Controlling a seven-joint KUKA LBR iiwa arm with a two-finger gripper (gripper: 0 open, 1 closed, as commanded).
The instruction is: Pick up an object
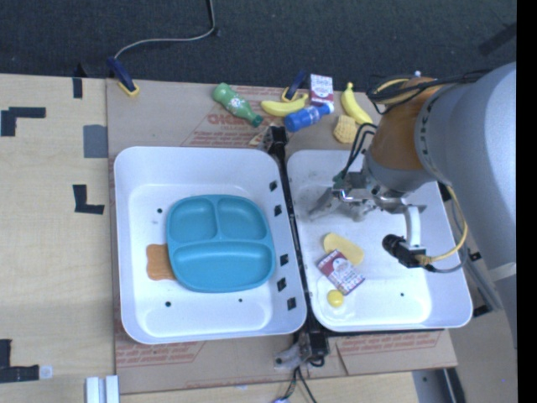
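My gripper (pixel 339 207) hangs low over the back of the right bin (pixel 436 305), and its two grey fingers are spread apart with nothing between them. In front of it lie a pale yellow wedge (pixel 344 247), a small red and white box (pixel 340 272) and a little yellow ball (pixel 336 299). The wedge is a short gap below the fingertips and apart from them. The grey arm with its orange band (pixel 394 137) covers the bin's back right part.
A blue divided plate (pixel 222 242) lies in the left bin (pixel 134 309), with an orange piece (pixel 156 262) partly under its left edge. Behind the bins lie a green bottle (pixel 237 105), two bananas (pixel 284 106), a blue bottle (pixel 304 118) and a small carton (pixel 321 86).
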